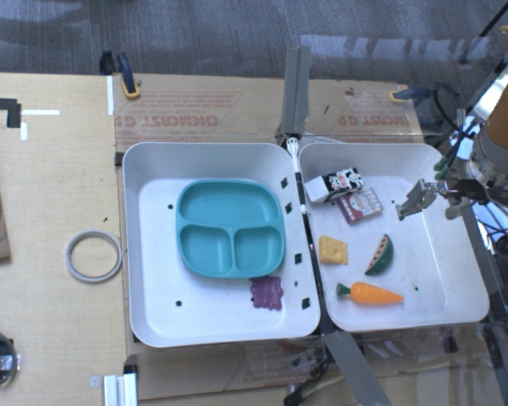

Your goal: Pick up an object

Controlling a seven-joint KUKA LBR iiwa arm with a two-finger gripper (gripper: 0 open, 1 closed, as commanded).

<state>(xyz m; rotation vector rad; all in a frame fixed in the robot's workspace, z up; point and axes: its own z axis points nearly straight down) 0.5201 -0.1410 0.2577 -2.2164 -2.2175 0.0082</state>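
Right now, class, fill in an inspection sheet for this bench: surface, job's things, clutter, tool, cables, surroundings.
Surface: two white bins, left bin and right bin, side by side on a brown bench.
Job's things: right bin holds carrot, watermelon slice, cheese wedge, small box; left bin holds teal tray, purple grapes.
Clutter: tape ring on the bench.
Tool: tool above the right bin, nothing seen held.
Cables: dark cables beside the arm.
Surroundings: grey floor.
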